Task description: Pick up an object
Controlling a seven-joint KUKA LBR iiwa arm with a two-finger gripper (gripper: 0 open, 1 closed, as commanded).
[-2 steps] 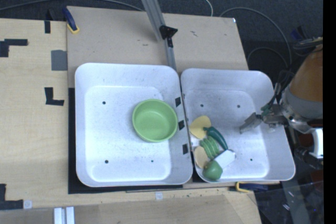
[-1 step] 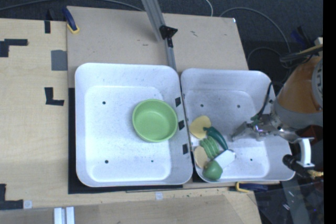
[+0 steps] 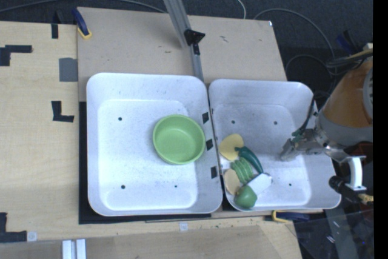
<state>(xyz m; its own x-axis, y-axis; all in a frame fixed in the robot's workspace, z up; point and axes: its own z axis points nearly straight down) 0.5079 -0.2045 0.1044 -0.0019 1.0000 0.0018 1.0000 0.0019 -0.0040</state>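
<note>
A green bowl (image 3: 178, 139) sits in the left bin (image 3: 109, 94), near its right wall. In the right bin (image 3: 273, 94) a cluster lies at the front left: a pale yellow piece (image 3: 231, 146), a dark green ridged object (image 3: 247, 165), a small white piece (image 3: 260, 181) and a round green fruit (image 3: 245, 196). My gripper (image 3: 291, 150) hangs low over the right bin's right half, to the right of the cluster and apart from it. Nothing shows between its fingers.
A grey metal pole (image 3: 173, 0) slants in from the top down to the bins' shared wall. Cables (image 3: 242, 6) loop over the dark floor behind the bench. The arm's grey body with its orange band (image 3: 351, 97) stands over the right bin's right rim.
</note>
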